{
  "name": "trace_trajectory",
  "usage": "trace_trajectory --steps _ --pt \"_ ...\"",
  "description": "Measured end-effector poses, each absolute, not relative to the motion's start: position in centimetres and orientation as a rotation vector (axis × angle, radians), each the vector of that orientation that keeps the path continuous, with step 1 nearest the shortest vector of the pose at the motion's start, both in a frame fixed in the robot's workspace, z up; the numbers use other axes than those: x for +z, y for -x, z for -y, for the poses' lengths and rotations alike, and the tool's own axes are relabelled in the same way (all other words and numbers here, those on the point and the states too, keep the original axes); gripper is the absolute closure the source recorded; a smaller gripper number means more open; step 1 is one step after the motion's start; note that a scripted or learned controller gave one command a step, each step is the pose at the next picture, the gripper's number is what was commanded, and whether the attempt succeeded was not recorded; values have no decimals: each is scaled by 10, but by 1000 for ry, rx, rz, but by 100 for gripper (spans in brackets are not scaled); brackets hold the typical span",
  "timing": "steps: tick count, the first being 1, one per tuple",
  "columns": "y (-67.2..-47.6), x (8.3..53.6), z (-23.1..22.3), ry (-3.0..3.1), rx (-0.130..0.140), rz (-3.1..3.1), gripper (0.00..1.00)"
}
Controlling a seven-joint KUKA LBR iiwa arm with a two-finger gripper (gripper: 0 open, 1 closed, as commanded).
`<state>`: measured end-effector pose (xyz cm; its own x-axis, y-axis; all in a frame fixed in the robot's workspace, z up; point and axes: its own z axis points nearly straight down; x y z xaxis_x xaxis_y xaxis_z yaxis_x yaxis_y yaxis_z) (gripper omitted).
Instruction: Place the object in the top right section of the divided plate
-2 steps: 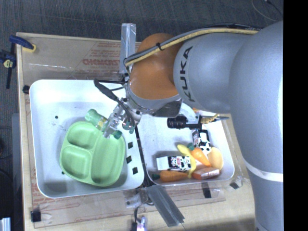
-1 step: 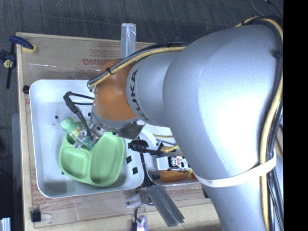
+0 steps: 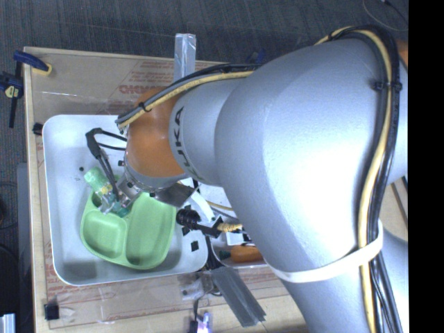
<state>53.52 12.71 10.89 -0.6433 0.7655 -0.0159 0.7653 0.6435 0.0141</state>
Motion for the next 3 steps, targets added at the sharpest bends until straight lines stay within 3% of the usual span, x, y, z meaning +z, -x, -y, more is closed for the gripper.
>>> trace_trajectory --steps 1,2,3 --pt "-539 109 -124 -1317 15 -2811 0" --pt "-535 116 -129 -1313 10 -2834 100" --pt "-546 99 -133 -2053 14 -2377 100"
